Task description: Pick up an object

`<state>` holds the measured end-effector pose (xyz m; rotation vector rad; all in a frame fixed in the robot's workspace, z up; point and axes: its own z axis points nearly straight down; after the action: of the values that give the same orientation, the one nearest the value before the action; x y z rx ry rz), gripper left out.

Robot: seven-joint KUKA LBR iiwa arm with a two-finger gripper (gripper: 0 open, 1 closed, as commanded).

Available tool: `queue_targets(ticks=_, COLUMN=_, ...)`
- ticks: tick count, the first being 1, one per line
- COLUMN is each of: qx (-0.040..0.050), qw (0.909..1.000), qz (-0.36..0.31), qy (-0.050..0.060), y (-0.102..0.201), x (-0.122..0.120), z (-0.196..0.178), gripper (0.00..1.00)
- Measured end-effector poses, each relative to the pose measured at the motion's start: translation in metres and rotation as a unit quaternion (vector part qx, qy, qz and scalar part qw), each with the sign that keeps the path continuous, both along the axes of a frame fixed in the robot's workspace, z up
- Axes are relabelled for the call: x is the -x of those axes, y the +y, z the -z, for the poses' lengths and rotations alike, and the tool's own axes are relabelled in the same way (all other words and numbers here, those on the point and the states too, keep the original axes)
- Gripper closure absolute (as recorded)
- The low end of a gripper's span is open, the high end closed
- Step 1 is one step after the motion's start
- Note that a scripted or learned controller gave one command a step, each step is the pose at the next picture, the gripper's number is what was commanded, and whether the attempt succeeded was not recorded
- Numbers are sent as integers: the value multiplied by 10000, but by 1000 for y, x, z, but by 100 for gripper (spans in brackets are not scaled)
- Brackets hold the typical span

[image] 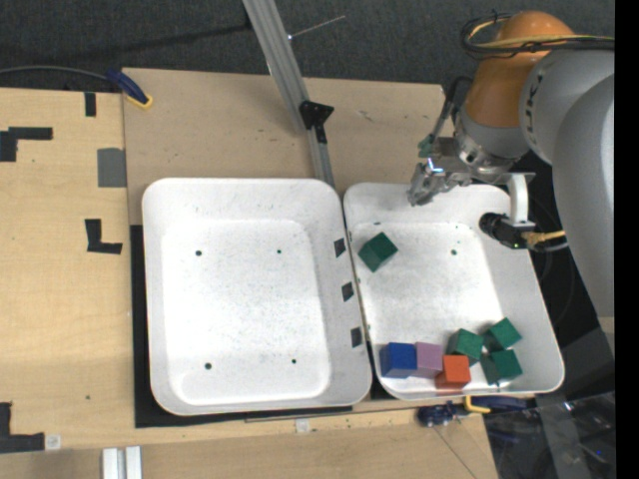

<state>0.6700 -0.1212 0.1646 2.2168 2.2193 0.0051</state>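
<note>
The gripper (pixel 423 190) hangs over the far rim of the right bin (pixel 519 287); whether it is spread or closed cannot be told. A green block (pixel 377 251) lies below and left of it, apart. Other blocks (pixel 454 357) cluster far below.

Grey arm (pixel 574 108), orange wrist band (pixel 509 68)

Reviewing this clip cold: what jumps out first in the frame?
The grey arm with its orange band reaches in at the upper right, its gripper hanging over the far rim of the right bin. A lone green block sits apart in that bin's upper half, while blue, purple, orange and more green blocks huddle along its near edge. The left bin is plain white beside it.
</note>
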Motion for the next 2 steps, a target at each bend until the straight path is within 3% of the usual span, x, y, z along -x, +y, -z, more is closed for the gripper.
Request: queue_targets(ticks=2, qx=-1, qw=10000, qz=-4, qy=2, y=7, x=1, z=-99, gripper=100)
